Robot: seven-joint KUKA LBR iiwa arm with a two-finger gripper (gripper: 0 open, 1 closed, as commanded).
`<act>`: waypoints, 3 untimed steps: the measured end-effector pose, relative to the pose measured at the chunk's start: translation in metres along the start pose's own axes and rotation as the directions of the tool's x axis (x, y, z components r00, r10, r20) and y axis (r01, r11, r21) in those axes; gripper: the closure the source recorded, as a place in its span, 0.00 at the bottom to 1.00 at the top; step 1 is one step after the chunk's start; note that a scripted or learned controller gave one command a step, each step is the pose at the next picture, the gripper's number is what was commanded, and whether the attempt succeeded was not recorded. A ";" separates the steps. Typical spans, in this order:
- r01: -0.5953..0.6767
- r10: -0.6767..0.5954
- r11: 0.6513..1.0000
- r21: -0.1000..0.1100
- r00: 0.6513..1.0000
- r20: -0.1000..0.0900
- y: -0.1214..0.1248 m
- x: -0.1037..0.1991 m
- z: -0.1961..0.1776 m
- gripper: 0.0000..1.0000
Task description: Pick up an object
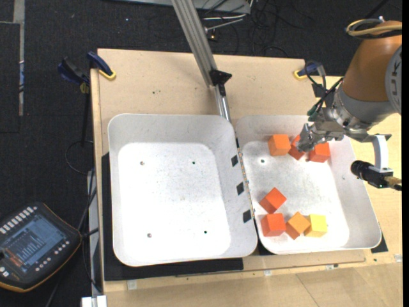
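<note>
You are looking down on a light brown worktop with two white bins side by side. The left bin has only small dark specks on its floor. The right bin holds the blocks.

Your arm comes in from the right. It is grey with a big orange band, and you can read part of some grey letters on that band, something like "UK", cut off at the edge. The pincer hangs low over the far end of the right bin. It sits right on top of a red block and just beside another red block. You cannot tell if its tips are spread or pressed together, and you cannot tell if it is pinching a block.

An orange block lies just to the left of the pincer, touching the red block under it. Nearer to you, a red-orange block sits alone in the middle of the bin. At the near end three blocks sit in a row, touching: a red-orange one, an orange one and a yellow one.

A handheld screen box with an orange rim lies on the floor at the lower left. Its screen writing is too small to read. A grey metal pole slants down to the gap between the bins.
</note>
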State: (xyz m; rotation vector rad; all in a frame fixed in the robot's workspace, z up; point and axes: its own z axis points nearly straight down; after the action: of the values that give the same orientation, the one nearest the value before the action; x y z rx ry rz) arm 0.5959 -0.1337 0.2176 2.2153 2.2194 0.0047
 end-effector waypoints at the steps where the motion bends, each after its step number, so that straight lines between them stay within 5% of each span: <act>1: 0.001 -0.001 1.000 -0.001 1.000 0.000 0.002 0.000 -0.051 1.00; 3: 0.007 -0.007 1.000 0.008 1.000 -0.004 -0.005 0.101 -0.025 1.00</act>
State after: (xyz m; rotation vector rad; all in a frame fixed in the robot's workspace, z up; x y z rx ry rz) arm 0.5906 -0.0326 0.2429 2.2136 2.2323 0.0003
